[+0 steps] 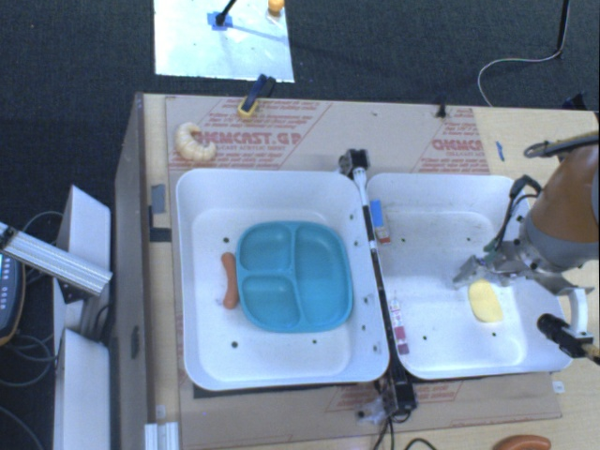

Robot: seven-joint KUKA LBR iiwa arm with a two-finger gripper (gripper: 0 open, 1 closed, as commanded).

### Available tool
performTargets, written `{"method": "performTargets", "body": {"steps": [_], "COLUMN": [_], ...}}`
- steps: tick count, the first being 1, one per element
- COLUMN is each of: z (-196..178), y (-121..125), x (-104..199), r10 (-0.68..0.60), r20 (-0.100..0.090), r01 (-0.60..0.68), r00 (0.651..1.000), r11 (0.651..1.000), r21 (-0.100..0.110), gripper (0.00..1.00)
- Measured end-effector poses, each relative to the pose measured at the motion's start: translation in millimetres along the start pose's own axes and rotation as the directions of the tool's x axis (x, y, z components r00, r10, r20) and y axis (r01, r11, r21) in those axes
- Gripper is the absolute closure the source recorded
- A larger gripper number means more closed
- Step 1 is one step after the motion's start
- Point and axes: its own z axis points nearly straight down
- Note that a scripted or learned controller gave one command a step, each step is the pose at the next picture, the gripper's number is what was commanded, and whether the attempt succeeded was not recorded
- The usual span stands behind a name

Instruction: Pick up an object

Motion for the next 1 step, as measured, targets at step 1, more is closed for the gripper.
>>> {"method": "performTargets", "body": {"steps": [1], "z": [-68.7], "y": [60.1], "x": [-8.1], "r10": [-0.003], "r20": [0.002], "r01": [0.003], "r00": [1.000], "r11": [1.000], "r21": [-0.005], "gripper": [0.00]}}
